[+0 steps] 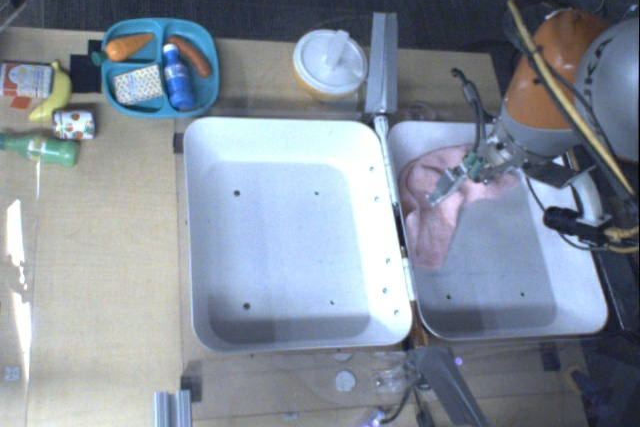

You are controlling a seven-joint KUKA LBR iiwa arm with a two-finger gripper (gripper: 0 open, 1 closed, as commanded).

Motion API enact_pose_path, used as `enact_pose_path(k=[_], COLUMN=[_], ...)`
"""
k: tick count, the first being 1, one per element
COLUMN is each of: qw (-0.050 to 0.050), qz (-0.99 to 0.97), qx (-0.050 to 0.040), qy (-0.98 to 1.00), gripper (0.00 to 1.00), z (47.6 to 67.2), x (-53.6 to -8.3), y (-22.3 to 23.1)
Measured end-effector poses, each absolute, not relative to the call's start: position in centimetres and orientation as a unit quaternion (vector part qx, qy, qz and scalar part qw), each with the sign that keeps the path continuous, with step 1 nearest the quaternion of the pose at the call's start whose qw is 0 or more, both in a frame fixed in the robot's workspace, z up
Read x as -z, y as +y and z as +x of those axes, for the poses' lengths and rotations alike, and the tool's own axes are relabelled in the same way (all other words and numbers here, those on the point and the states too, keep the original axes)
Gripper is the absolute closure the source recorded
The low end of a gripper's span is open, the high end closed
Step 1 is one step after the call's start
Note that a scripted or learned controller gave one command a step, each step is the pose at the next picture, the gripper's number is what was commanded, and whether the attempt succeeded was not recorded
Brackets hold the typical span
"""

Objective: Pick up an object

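A crumpled pink cloth (428, 220) lies in the right bin (520, 300), against its left wall and toward the back. My gripper (458, 181) is down on the upper part of the cloth, reaching in from the right under the orange-banded wrist. Its tip sits among the cloth's folds, which partly hide it. The cloth's lower end rests on the bin floor.
The left bin (290, 245) stands beside the right one, with a metal divider post (380, 65) at the back between them. Behind are a white lidded cup (330, 62) and a blue divided tray (160, 67) of toy food. A banana, a can and a green bottle (40, 150) lie far left.
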State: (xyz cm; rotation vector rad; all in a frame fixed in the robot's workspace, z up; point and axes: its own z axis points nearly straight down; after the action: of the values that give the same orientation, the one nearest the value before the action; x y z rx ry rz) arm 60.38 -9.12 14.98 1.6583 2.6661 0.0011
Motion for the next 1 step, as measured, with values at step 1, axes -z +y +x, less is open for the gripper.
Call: enact_pose_path(k=[1], qw=[0.006], qz=[0.505], qx=[-0.003], qy=[0.863], gripper=[0.0], z=[62.64], x=[-9.33], y=[-8.96])
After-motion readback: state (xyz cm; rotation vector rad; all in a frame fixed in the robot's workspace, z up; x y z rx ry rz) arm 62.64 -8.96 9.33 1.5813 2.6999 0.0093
